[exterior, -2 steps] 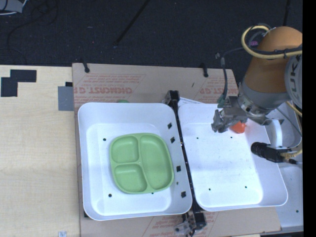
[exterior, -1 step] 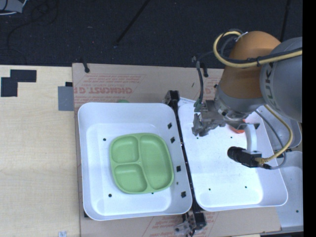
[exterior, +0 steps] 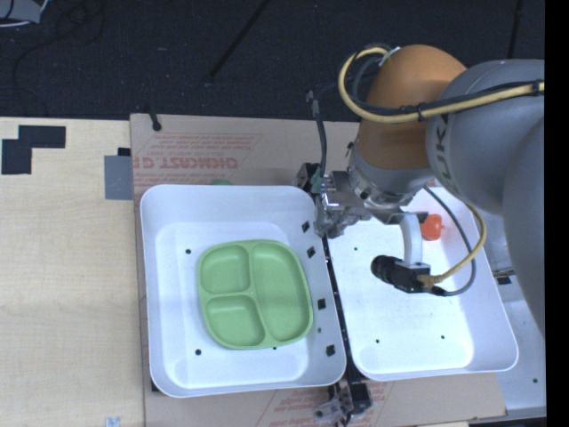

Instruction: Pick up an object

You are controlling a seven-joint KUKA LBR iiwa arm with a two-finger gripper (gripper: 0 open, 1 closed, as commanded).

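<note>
Camera view: green plate [exterior: 255, 294] flat, face up, mid left bin [exterior: 169, 216]. Nearly square with rounded corners, so no marked long axis; turned slightly askew to bin walls. Lies left of and nearer than gripper [exterior: 326, 210], itself poised over the wall between bins. Grip opening not readable, hidden under wrist. Also small orange piece [exterior: 431, 228] right of gripper, far part of right bin [exterior: 480, 345].

Illum. even, from overhead; left bin [exterior: 169, 229] bright, right bin [exterior: 418, 327] near overexposed w/ little surface detail. Bkgd at top dim. Focus soft overall, low res.; shadows faint, soft-edged.
</note>
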